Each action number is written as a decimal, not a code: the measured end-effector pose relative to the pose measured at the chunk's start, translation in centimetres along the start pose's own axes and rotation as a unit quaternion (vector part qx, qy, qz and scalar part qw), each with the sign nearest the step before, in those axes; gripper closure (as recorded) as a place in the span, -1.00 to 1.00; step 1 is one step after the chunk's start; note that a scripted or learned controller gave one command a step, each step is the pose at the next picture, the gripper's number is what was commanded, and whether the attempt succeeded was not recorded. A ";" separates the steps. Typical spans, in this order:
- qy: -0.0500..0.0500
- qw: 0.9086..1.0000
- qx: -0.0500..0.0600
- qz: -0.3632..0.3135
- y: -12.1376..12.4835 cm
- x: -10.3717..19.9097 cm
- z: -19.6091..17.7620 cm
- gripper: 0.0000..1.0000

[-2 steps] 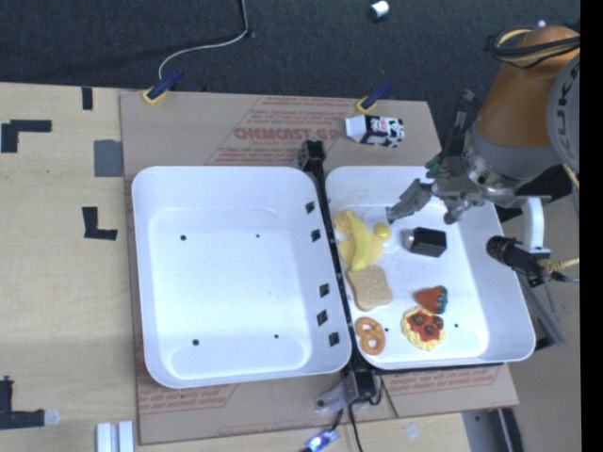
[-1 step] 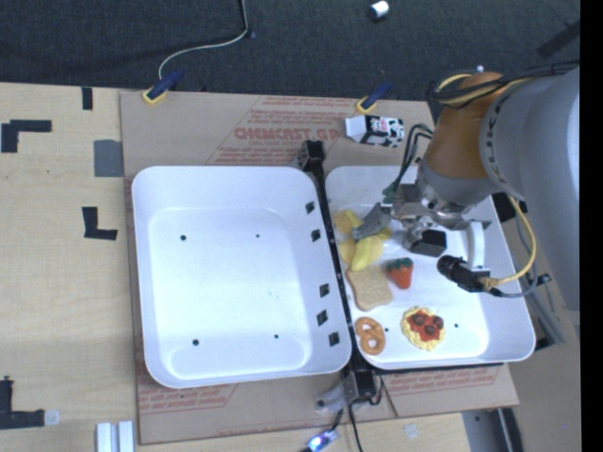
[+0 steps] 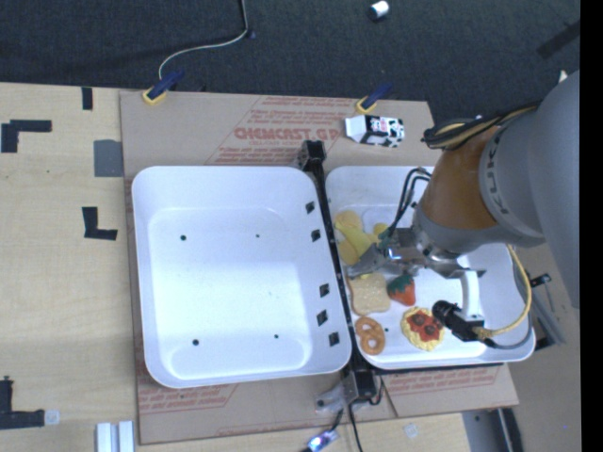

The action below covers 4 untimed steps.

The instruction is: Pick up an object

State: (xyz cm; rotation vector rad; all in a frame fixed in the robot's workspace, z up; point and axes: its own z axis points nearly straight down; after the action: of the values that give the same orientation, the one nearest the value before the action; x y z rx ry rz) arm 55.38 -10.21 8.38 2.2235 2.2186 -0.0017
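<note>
Toys fill the right bin [image 3: 490, 182], all of them play food: a yellow banana-like piece [image 3: 350, 236] at the bin's 10 o'clock, a tan slice of toast [image 3: 369, 296] just below it, a brown pretzel [image 3: 368, 332] at 7 o'clock near the front rim, a small round pizza [image 3: 423, 328] with red dots at 6 o'clock, and a red strawberry [image 3: 404, 291] with a green top between toast and pizza. To the 9 o'clock side sits the left bin [image 3: 226, 271], its white floor marked by a few dark dots, with a black hinge strip between the two bins. Both rest on a brown cardboard sheet [image 3: 273, 130], and a small black-and-white item [image 3: 377, 130] lies on it at 12 o'clock of the right bin. The arm [image 3: 490, 191] covers much of the right bin's far half. The gripper [image 3: 384, 258] hangs low over the toys; whether it is spread or closed cannot be told. The banana piece lies just at its 10 o'clock, the toast at its 6 o'clock, the strawberry at its 5 o'clock.
</note>
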 end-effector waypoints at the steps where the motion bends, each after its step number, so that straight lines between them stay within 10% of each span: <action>1: 0.000 1.000 -0.001 -0.002 4.4 -0.9 -0.1 -1.00; 2: 0.001 1.000 0.001 -0.001 4.2 -0.8 -1.1 1.00; 3: 0.001 1.000 -0.006 -0.006 11.9 5.5 -10.7 1.00; 4: 0.000 1.000 0.001 -0.002 8.7 7.2 -11.7 1.00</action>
State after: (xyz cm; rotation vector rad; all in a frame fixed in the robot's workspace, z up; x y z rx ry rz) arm 64.05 -3.03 20.06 2.2201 2.2241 -0.0025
